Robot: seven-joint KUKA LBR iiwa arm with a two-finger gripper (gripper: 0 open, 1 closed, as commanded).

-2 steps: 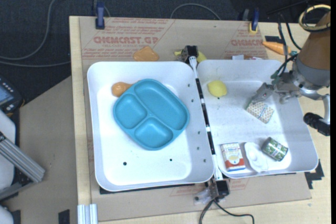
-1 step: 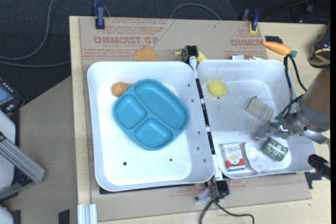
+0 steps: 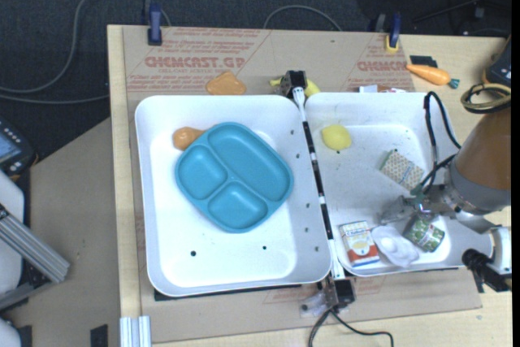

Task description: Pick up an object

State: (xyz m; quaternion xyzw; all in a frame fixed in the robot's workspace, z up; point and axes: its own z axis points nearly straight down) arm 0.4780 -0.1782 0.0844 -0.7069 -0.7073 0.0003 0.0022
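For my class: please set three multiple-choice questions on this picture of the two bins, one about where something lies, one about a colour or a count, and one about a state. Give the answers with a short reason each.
1. Where does the blue divided tray lie?
A. in the left bin
B. in the right bin
C. on the floor

2. What colour is the small rounded object near the top of the right bin?
A. purple
B. yellow
C. black

3. How does the tray rest?
A. standing on edge
B. flat, compartments facing up
C. hanging from the arm

Answers:
1 A, it sits in the left bin.
2 B, it is plainly yellow.
3 B, all three compartments face the camera.
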